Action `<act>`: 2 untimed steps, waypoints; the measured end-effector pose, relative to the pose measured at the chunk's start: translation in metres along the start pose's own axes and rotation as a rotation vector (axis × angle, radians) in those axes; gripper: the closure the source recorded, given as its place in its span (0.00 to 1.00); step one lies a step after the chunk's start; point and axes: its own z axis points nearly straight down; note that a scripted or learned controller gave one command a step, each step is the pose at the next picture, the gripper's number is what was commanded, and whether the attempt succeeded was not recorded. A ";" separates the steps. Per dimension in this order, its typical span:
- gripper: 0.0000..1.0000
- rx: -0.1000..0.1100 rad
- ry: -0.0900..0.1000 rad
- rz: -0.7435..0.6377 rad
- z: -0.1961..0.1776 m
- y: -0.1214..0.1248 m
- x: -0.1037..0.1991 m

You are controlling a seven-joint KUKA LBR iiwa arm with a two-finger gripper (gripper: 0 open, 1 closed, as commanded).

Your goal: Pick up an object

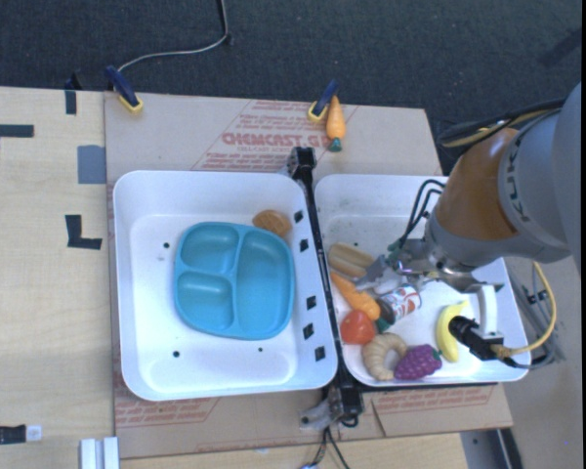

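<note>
grey two-finger gripper point(389, 274) low in right white bin point(356, 195) | can't tell its grip | over small red-white can point(404, 302), label unreadable | cardboard says CHEMCAST | blue divided plate point(232, 279) left bin

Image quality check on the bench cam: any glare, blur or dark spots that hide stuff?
Camera view: even lighting, soft overall. The left bin is bright white but not blown out, and the blue plate reads cleanly. The arm shades the right bin near the gripper, where the toy food blurs together.
</note>
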 end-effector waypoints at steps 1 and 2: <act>0.00 -0.005 -0.004 0.000 0.024 0.022 0.015; 0.00 -0.001 -0.004 0.002 0.024 -0.033 -0.019</act>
